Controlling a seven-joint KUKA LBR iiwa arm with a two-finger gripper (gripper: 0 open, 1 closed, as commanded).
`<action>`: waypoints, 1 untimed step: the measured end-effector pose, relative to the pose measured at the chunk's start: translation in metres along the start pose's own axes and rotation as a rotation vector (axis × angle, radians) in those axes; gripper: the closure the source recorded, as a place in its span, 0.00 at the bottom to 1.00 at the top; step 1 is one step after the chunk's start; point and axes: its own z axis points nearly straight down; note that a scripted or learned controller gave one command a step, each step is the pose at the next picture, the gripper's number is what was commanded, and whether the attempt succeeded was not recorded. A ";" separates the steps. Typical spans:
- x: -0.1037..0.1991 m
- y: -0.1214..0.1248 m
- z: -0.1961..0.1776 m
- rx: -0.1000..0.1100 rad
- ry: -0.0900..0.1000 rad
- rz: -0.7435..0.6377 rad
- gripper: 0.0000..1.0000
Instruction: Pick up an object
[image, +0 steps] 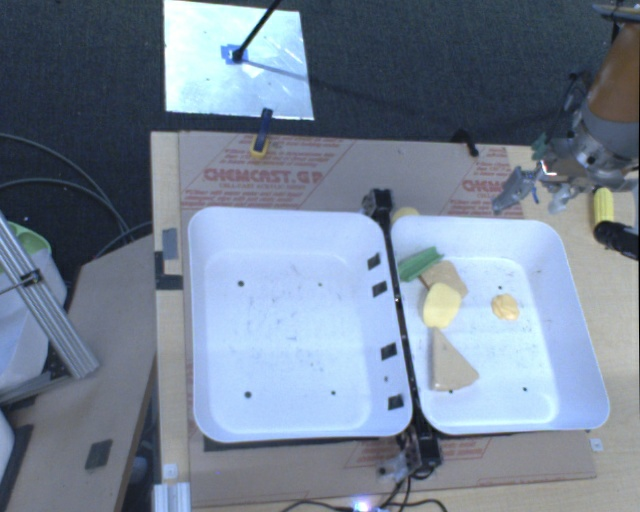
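**Stock on the counter, near to far: pick not yet made**

1. Right bin (575, 330). We list four loose items, all grouped toward its left wall, probably where they tumbled to rest. Nearest lies a tan wedge (450, 365). Touching its far end is a yellow block (442, 305), which sits on a second tan piece beneath it. A green strip (420, 263) lies at a slant just beyond. A small yellow lump (506, 307) sits apart to the right, with clear floor around it; we judge it the easiest candidate.
2. Left bin (290, 320). Bare white floor with a few dark specks.
3. Cardboard sheet (330, 170) under both bins. Red print, repeated, reads roughly "CHEMCAST GP"; the right-hand copy is partly hidden.
4. Gripper (535, 190). It hangs over the cardboard past the right bin's far right corner, well apart from every item. Its fingers look spread, with nothing between them.
5. Metal plate (238, 60), farthest, on the dark floor.
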 end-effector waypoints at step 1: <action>0.053 -0.034 0.175 0.008 0.006 -0.002 0.00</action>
